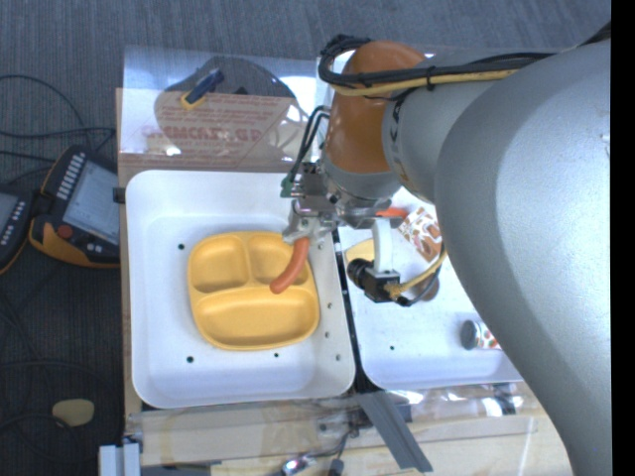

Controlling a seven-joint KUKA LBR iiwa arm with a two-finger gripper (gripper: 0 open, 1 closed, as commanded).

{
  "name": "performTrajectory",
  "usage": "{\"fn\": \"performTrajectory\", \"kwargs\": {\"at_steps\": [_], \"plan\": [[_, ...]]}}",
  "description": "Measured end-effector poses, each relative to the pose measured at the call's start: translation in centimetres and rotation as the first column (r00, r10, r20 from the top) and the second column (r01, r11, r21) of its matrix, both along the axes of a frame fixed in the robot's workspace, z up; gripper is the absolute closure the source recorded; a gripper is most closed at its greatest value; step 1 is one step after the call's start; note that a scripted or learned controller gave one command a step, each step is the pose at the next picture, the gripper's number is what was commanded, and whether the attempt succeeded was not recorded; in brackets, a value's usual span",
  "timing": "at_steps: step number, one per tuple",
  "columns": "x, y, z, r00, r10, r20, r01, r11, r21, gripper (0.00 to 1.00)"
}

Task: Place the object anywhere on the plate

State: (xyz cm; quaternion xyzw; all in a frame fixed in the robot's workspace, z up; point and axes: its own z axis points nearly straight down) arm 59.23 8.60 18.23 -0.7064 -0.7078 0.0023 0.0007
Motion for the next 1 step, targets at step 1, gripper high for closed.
{"fn": "performTrajectory", "kwargs": {"at_steps": [1], "plan": [[0.02, -0.05, 0.02, 1.000, -0.001, 0.001, 0.001, 1.000, -0.001, 0.00]]}}
